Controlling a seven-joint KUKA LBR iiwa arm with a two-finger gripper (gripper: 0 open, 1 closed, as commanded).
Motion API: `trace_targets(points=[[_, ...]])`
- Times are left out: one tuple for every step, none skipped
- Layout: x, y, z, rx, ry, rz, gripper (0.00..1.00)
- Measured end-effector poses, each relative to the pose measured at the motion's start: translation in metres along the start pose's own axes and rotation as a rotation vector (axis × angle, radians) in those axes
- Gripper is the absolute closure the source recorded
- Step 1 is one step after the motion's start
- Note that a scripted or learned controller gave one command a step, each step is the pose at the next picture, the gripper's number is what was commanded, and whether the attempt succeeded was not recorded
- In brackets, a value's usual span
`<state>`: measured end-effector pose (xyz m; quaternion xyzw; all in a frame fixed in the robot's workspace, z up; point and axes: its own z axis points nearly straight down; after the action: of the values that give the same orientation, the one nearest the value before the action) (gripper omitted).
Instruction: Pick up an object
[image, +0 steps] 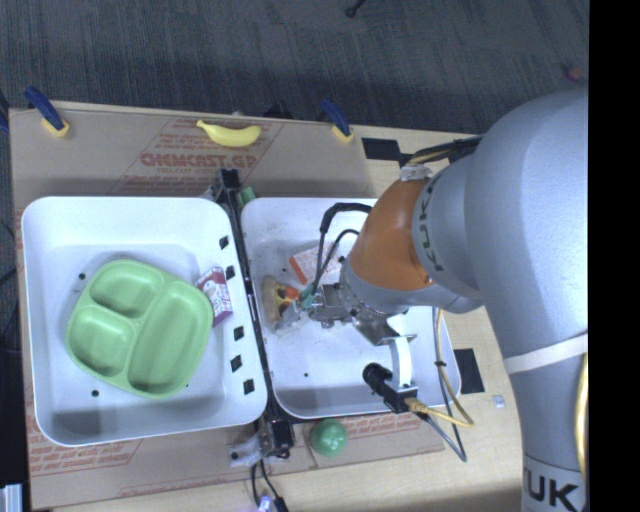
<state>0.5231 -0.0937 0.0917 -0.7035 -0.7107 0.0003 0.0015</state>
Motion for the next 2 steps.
trace_targets(points=[[-0.072, 0.044, -0.001, -0.001, -0.002, 0.007, 0.00], [-0.071, 0.044, -0.011, 0.000, -0.001, 0.004, 1.00]])
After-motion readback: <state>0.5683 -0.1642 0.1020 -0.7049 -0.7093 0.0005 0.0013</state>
